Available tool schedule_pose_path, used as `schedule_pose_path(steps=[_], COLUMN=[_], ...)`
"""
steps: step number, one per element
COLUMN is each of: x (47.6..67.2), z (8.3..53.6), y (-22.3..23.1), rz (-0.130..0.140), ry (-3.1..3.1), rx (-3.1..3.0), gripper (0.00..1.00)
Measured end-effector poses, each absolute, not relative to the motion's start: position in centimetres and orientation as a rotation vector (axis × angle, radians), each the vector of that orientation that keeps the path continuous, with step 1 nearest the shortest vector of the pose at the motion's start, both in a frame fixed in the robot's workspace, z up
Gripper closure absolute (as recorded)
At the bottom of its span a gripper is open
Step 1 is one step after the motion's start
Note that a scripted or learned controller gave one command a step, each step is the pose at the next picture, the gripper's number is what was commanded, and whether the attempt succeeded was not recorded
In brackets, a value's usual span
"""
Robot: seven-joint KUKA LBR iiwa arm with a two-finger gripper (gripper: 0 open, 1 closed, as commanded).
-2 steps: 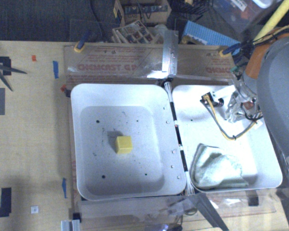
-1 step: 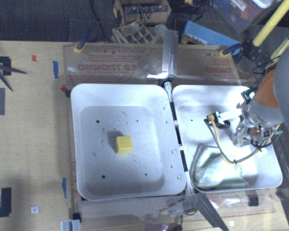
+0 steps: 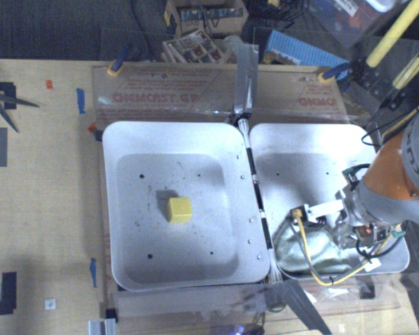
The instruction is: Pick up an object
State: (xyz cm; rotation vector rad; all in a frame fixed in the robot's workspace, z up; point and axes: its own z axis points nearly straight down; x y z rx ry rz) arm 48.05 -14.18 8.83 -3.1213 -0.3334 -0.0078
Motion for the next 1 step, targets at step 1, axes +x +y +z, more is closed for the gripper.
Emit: schedule_pose_path(steps=[1], x=[50.19], z=[17.11], y=[-14.39], rz=[0.003], ry=[-0.316], rx=[-3.124], gripper=[1.0])
